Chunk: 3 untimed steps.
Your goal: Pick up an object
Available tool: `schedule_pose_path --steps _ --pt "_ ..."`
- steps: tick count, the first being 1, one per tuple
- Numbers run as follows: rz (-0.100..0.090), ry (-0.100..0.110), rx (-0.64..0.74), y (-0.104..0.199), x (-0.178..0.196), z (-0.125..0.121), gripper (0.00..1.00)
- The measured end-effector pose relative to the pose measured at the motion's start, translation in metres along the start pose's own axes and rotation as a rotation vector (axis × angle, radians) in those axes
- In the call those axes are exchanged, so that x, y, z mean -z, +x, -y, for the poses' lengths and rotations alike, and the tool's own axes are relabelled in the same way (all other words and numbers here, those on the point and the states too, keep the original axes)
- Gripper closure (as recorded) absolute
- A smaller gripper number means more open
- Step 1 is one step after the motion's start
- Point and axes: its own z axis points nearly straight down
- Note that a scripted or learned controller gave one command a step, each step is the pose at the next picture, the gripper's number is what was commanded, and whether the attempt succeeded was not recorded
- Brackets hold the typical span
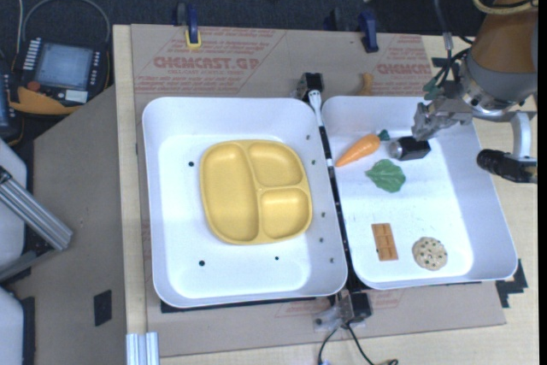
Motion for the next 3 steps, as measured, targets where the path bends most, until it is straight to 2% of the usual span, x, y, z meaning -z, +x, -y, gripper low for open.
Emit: schedule_pose_path --steps 1,2,3 --pt "0.0 0.0 0.001 0.001 0.044 -0.004 1.0" --pt "0.0 0.002 0.001 0.001 0.062 -0.005 1.0" --pt "-0.003 0.008 0.002 0.043 0.063 0.007 1.0"
